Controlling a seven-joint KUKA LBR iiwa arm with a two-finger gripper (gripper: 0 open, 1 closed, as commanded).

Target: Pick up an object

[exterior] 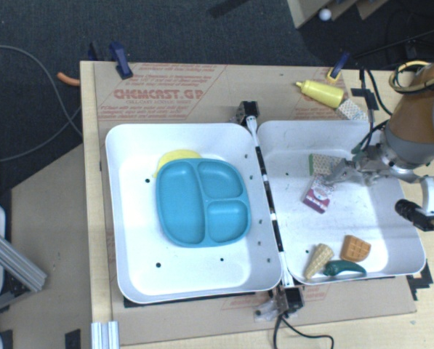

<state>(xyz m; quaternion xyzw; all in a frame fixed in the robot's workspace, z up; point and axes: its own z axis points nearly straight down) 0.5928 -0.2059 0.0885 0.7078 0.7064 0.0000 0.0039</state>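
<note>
Gripper, finger state cannot tell, sits in the right bin near its far edge, with the small snack packet just beside it toward the bin's centre-left.

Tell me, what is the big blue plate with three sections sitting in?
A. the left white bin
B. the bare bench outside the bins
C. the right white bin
A. The blue plate lies in the left white bin, partly covering a yellow thing, while the right white bin holds the small items and the gripper.
</note>
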